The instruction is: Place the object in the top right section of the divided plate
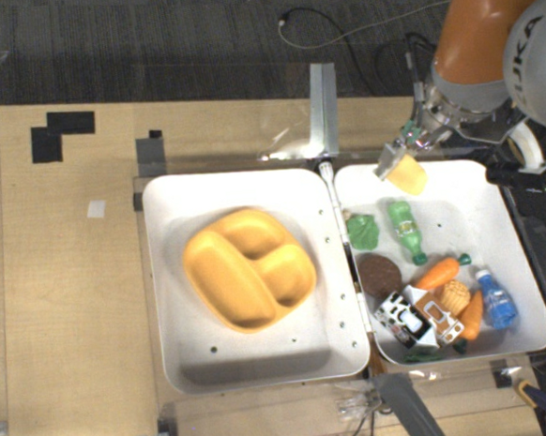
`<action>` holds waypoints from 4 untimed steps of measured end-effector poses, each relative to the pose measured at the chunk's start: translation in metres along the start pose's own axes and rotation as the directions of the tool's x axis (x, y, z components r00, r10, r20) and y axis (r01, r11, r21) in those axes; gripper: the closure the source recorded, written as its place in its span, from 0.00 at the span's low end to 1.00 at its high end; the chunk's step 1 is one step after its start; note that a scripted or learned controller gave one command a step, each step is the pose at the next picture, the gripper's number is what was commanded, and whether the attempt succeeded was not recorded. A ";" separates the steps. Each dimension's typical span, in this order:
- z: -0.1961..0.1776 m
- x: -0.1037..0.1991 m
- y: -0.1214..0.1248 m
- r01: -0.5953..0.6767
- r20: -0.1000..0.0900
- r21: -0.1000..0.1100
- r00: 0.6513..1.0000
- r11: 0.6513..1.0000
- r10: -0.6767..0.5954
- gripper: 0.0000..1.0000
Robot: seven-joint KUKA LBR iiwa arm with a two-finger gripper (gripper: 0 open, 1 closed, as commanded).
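A yellow divided plate [247, 267] lies in the middle of the left white bin [185, 351], its three sections bare. My gripper [407, 152] hangs over the far edge of the right bin [515, 240], near the divider between the bins. A pale yellow wedge-shaped object [406, 174] sits between its fingertips, lifted above the bin floor. The orange-banded wrist [484, 26] rises behind it at the upper right.
The right bin holds a green pepper [362, 231], a green bottle [404, 228], a brown disc [381, 272], a carrot [437, 272], a blue bottle [496, 301] and a black-and-white toy [403, 317]. A metal post [324, 114] stands behind the divider.
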State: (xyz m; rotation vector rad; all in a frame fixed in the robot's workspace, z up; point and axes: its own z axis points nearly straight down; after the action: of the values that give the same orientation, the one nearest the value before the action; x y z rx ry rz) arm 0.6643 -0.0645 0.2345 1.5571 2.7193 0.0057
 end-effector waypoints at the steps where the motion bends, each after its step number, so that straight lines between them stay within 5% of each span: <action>1: -0.079 -0.020 -0.004 0.179 0.001 -0.001 0.984 0.984 -0.179 1.00; 2: -0.079 -0.020 -0.004 0.179 0.001 -0.001 0.984 0.984 -0.179 0.00; 3: 0.037 -0.004 -0.086 0.364 -0.002 0.000 0.931 0.931 -0.364 0.00; 4: 0.118 -0.050 -0.168 0.625 -0.003 0.000 0.781 0.781 -0.625 0.00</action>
State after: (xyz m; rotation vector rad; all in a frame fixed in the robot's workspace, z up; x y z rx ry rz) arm 0.5453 -0.1928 0.1157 0.5695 3.0838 0.0015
